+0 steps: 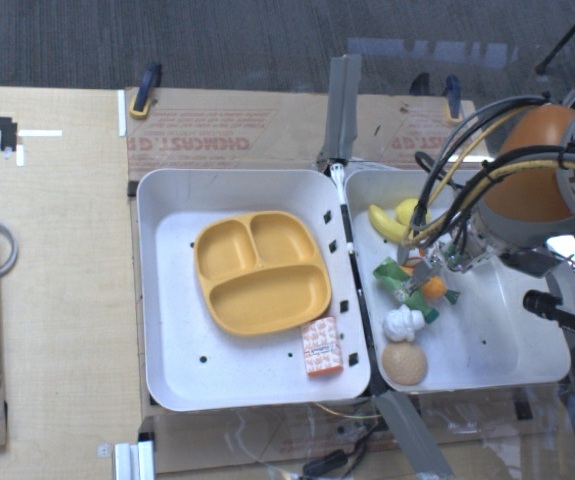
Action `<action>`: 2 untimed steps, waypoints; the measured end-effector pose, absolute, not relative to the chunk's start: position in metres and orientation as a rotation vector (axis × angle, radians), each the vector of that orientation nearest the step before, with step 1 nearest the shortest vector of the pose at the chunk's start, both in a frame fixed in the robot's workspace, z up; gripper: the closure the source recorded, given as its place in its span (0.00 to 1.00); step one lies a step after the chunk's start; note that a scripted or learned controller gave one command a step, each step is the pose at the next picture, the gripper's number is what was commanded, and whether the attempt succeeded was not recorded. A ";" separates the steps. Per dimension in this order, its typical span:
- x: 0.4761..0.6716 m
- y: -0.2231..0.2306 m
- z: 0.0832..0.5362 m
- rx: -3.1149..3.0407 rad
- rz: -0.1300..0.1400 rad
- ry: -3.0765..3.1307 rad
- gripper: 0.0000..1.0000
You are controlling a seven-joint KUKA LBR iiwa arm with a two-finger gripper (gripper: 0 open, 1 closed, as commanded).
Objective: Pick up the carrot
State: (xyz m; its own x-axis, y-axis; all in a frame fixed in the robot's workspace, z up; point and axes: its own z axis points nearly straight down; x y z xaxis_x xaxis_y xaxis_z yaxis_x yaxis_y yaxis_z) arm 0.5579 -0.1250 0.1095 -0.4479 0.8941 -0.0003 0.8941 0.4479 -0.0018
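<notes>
Dark carpet borders a pale wooden bench (47, 268) carrying two shallow white bins, where a grey KUKA arm (527, 183) with an orange band reaches down into the right bin (507, 338). Its gripper (435, 266) sits low over a cluster of toy food; whether it has hold of anything cannot be told through the cables and wrist hardware. The carrot (433, 288), orange with green leaves, lies directly beneath the gripper and appears to touch it. A yellow banana (392, 220) rests just beyond the carrot toward the bin's far wall, a green leafy piece (395, 274) lies beside the carrot toward the divider, and a small white figure (403, 322) and a round tan bun (404, 363) sit nearer the front rim. Across the divider from the carrot, the left bin (167, 298) holds a yellow divided plate (262, 273) and a small orange-and-white carton (321, 347) at the plate's front corner.
</notes>
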 end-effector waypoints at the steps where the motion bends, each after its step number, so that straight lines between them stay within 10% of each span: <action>1: 0.548 -0.145 0.092 -1.282 0.000 -2.870 0.00; 2: 0.581 -0.107 0.092 -0.953 0.000 -2.998 0.00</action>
State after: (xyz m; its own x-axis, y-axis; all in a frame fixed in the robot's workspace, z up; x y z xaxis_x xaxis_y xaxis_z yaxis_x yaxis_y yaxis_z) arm 0.5808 -0.1075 0.0916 -0.8166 0.5773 -0.0040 0.5773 0.8166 0.0012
